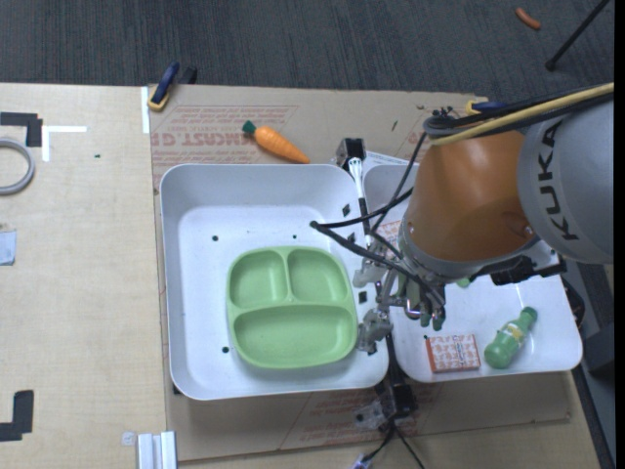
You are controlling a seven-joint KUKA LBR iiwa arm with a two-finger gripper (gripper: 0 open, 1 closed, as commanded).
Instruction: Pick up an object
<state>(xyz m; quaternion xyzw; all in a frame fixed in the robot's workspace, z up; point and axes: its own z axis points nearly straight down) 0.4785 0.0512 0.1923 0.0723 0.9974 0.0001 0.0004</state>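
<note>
Over the bench, from three o'clock: arm [508, 193], smooth grey casing with a glossy orange band, bulky and rounded, trailing black cables.

Left bin [186, 291]: shallow white plastic, rounded corners, matte.

Right bin [547, 355]: same make, largely under the arm.

Plate [291, 307]: pale green plastic, rounded square, three compartments, lying flat in the left bin toward its four o'clock corner.

Gripper [376, 311]: metal, hanging over the wall between the two bins, just beside the plate's three o'clock edge. How far its jaws stand apart cannot be told; nothing is seen between them.

Bottle [510, 340]: green, glossy, toy-like, in the right bin at five o'clock; long axis runs from seven to one o'clock, narrow cap end toward one.

Packet [451, 352]: small flat square, red-and-white print, just beside the bottle at its nine o'clock.

Carrot [277, 143]: orange toy, tapered, on cardboard beyond the left bin at twelve; green top toward ten o'clock.
</note>
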